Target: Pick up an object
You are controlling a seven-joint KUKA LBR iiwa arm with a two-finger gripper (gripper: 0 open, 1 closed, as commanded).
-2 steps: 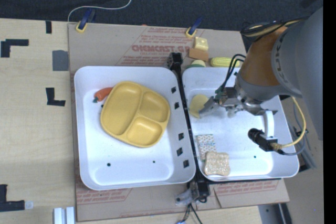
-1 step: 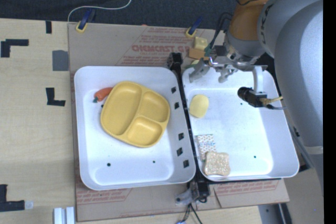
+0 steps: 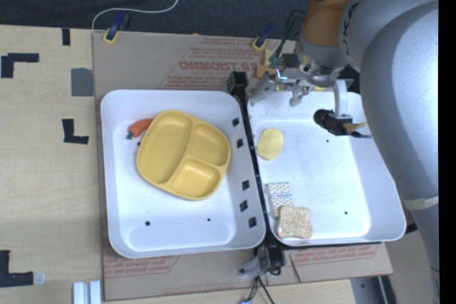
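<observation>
In the right bin [image 3: 356,174] a pale yellow round piece [image 3: 270,143] lies near the left wall. A small white patterned square [image 3: 278,192] and a tan bread slice [image 3: 294,222] sit close together at the front left corner. The left bin [image 3: 121,217] holds a yellow divided plate [image 3: 183,154], and an orange carrot-like piece [image 3: 140,127] pokes out from under the plate's far left edge. My gripper [image 3: 285,84] hangs over the back left corner of the right bin, behind the yellow round piece and apart from it. Nothing shows in its grasp.
The grey arm with its orange band [image 3: 335,3] fills the upper right and covers the right bin's far right side. Black clips [image 3: 246,185] run along the divider between the bins. Cardboard [image 3: 178,60] underlies both bins, and a white cable [image 3: 153,7] lies behind.
</observation>
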